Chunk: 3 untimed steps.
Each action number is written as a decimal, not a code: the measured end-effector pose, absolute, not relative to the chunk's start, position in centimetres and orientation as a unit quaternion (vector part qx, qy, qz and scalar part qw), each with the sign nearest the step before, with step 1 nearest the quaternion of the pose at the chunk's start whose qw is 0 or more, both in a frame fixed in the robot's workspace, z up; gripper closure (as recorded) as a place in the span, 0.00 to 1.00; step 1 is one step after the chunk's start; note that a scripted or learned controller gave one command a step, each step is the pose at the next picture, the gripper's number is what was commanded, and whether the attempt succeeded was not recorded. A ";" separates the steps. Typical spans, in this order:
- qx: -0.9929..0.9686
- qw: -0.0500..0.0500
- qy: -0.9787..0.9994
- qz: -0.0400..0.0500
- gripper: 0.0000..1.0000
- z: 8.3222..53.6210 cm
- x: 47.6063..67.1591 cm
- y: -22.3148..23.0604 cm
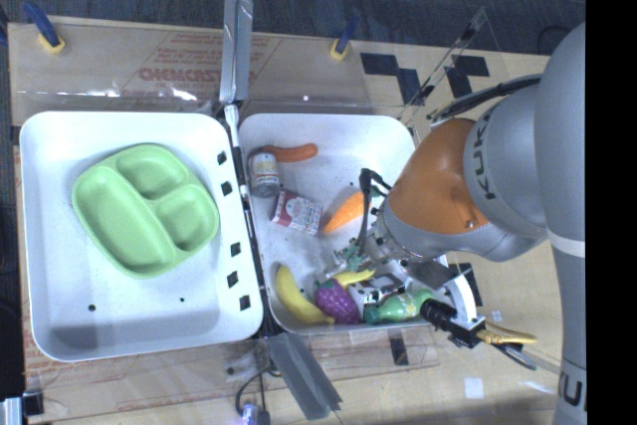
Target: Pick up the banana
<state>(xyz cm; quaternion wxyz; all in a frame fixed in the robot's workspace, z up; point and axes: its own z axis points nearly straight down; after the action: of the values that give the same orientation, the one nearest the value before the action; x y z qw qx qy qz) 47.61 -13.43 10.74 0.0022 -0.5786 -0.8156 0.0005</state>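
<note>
1. The banana (296, 297) lay at the right bin's (328, 128) near edge, touching purple grapes (338, 302).
2. The gripper (363, 274) hovered just beside; its finger state could not be determined.
3. Risk: crowding neighbours could cause a wrong or failed grasp.

The banana (296, 297) lies hemmed in: bin wall (261, 299) at nine o'clock, purple grapes (338, 303) touching at three, the pincer (360, 272) close by. Open bin floor lies toward twelve.
</note>
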 end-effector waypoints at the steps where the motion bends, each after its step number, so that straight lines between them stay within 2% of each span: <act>1: -0.585 0.000 -0.811 0.000 1.00 9.2 47.7 -20.5; 2: -0.584 0.004 -0.812 -0.002 0.00 9.2 47.7 -20.1; 3: -0.577 0.001 -0.817 0.000 0.00 13.4 47.7 -21.1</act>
<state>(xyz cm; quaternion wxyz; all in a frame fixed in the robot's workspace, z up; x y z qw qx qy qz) 47.67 -21.07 13.36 0.0007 -0.5768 -0.8169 -0.0002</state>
